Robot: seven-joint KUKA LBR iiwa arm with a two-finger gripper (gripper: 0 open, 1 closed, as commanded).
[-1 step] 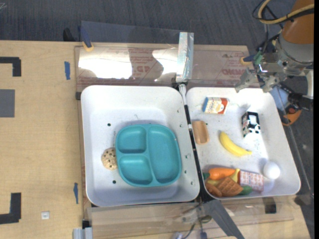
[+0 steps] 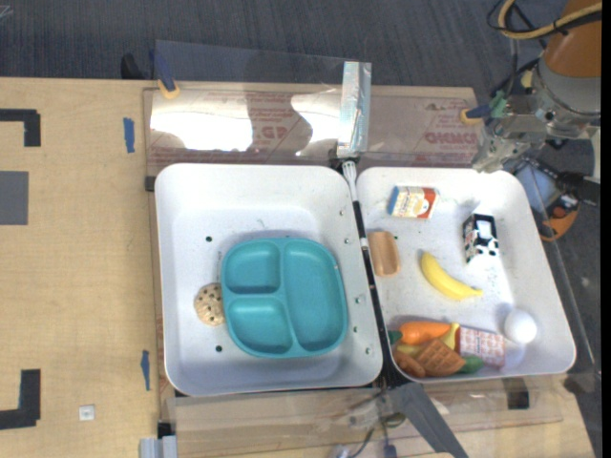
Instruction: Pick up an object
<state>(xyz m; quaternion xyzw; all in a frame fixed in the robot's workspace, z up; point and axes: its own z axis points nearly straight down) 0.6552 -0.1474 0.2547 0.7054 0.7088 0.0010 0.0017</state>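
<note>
Lying in the right bin (image 2: 535,256), several small food toys are spread about: a yellow banana (image 2: 449,279) near the middle, a black and white cow-patterned carton (image 2: 480,237) just above and right of it, a small orange and white carton (image 2: 412,201) toward the far left corner, and a tan bread stick (image 2: 384,253) along the left wall. Along the near wall sit a carrot (image 2: 423,332), a waffle-patterned brown piece (image 2: 437,357), a pink-labelled bottle (image 2: 484,345) and a white egg (image 2: 520,326). The gripper (image 2: 503,144) hangs beyond the bin's far right corner, above the rim and well apart from every toy. The left bin (image 2: 181,218) holds a teal divided plate (image 2: 284,296) with a cookie (image 2: 209,303) touching its left edge.
</note>
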